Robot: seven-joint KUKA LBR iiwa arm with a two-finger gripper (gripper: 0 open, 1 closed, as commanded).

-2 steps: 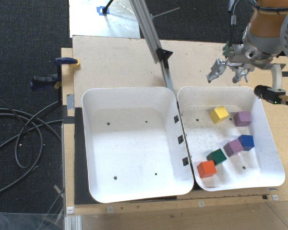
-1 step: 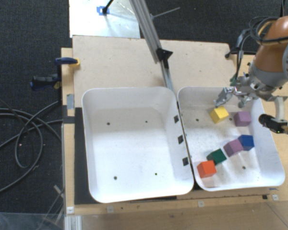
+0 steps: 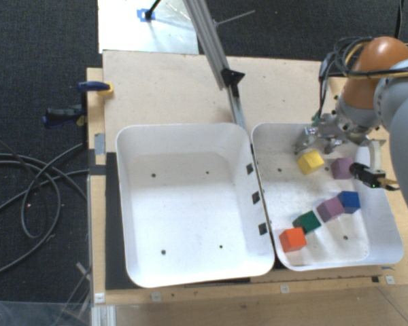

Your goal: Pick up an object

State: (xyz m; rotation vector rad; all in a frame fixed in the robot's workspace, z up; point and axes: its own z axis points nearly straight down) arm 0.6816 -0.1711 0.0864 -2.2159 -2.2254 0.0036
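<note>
I see an orange block (image 3: 293, 239) nearest me in the right bin (image 3: 387, 250). The gripper (image 3: 317, 138) hovers just above a yellow block (image 3: 311, 161); I cannot tell how its jaws stand.

Left bin (image 3: 129, 202) open throughout; right bin (image 3: 387, 246) crowded by blocks, bare floor near divider (image 3: 255, 182).
</note>
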